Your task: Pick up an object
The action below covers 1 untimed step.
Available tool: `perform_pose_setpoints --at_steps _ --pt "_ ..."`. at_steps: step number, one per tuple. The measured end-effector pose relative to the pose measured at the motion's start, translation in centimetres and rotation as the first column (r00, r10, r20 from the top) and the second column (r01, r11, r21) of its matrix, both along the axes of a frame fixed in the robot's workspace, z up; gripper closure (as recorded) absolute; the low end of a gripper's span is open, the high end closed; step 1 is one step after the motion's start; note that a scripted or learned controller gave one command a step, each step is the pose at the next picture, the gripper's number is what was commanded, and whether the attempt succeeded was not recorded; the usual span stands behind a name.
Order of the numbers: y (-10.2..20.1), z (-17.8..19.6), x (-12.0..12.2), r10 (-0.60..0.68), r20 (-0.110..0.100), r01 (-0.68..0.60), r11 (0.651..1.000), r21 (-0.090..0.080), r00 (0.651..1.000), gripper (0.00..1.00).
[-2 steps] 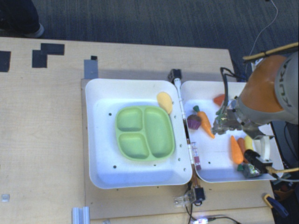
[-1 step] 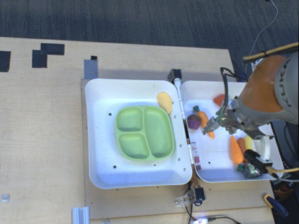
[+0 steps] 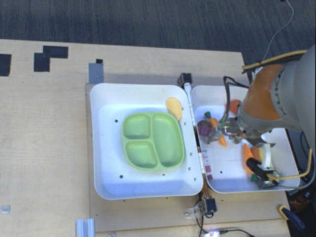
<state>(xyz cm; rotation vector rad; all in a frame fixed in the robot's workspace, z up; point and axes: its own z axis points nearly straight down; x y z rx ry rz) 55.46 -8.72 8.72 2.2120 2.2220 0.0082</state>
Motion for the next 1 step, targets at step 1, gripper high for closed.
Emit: perform_pose_setpoints --at_steps 1 --pt "0.06 1.18 0.19 0.004 0.005 -0.004 1.000 0.000 1.000 1.00"
